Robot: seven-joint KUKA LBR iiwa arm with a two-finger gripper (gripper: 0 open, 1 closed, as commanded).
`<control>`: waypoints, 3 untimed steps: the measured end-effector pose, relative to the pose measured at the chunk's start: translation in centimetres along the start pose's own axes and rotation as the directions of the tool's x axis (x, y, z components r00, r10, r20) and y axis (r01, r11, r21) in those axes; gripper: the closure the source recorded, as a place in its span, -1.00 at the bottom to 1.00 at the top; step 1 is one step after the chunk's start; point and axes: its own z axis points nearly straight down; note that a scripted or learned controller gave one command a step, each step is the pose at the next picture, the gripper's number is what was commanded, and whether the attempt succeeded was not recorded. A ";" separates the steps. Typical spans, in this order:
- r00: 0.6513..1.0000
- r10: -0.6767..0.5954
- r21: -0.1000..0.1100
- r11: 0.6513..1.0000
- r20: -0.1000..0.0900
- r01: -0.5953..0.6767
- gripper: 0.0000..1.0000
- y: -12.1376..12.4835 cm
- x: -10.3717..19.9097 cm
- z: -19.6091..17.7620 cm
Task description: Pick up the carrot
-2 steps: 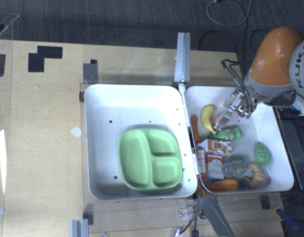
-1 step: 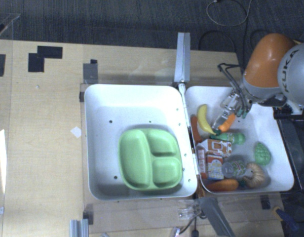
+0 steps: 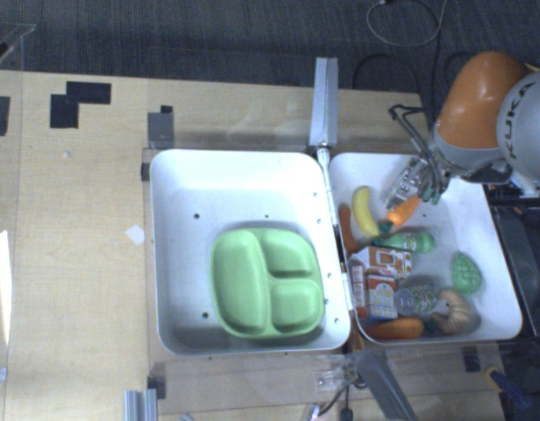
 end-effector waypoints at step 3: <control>0.991 0.136 0.006 0.991 -0.007 -0.136 1.00 4.6 3.5 -11.2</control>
